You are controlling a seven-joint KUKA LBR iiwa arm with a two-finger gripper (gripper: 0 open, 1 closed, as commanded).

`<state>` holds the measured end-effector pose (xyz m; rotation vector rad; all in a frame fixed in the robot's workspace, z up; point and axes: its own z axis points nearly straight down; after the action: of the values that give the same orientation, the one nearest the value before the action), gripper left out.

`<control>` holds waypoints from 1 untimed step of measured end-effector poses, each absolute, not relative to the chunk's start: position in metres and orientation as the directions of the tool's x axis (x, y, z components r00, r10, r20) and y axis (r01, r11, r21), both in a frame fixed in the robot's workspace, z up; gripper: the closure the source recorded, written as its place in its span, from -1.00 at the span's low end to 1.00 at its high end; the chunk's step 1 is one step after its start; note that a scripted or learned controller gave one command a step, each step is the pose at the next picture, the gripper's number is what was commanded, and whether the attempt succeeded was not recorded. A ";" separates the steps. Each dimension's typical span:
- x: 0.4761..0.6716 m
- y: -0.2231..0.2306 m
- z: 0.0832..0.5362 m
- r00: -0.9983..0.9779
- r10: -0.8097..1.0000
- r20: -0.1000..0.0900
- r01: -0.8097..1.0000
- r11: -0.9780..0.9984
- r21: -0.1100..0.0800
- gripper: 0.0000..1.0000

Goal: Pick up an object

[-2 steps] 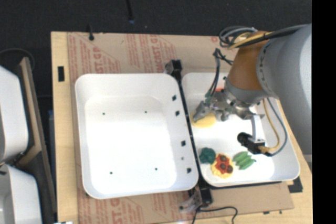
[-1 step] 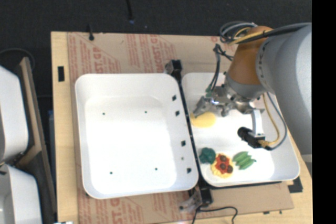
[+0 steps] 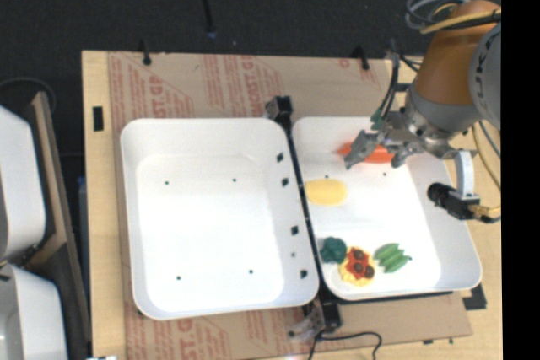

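The right bin [image 3: 439, 240] holds several small objects. An orange object [image 3: 348, 151] lies near its far side, partly covered by my gripper [image 3: 377, 149], which sits right over it. A yellow oval piece [image 3: 326, 192] rests near the bin's left wall. Along the near side lie a dark green lump [image 3: 334, 249], a yellow piece with red spots [image 3: 358, 265] and a bright green piece [image 3: 391, 257]. I cannot tell whether the orange object is held.
The left bin [image 3: 152, 181] stands beside the right one, with a black divider strip [image 3: 294, 198] between them. Both rest on a cardboard sheet [image 3: 194, 88]. The arm's orange band [image 3: 451, 72] and a black cable fitting [image 3: 447, 198] hang over the right bin's right side.
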<state>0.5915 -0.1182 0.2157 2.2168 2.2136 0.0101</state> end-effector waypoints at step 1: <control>0.565 -0.122 0.105 0.002 1.000 0.001 1.000 -0.002 -0.009 -1.00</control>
<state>0.5646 -0.1221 0.1052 2.2283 2.2243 -0.0089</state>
